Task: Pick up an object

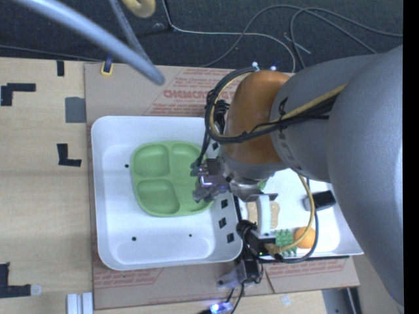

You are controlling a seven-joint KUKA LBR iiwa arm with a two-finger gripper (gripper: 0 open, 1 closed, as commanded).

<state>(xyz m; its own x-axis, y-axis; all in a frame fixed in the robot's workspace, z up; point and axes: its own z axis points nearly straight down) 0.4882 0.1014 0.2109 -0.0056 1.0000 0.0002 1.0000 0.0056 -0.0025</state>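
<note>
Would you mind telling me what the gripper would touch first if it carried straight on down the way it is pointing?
Most likely the green divided plate: the gripper hangs over its right edge in the left bin. Depth is hard to judge from above, so it could land on the rim.

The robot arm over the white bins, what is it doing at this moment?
The grey arm with the orange band reaches in from the right and hangs low over the left bin. Its gripper is at the right edge of a green divided plate that lies flat in that bin; whether it grips the plate cannot be told. The right bin holds a few small items, partly hidden by the arm, among them something orange.
</note>
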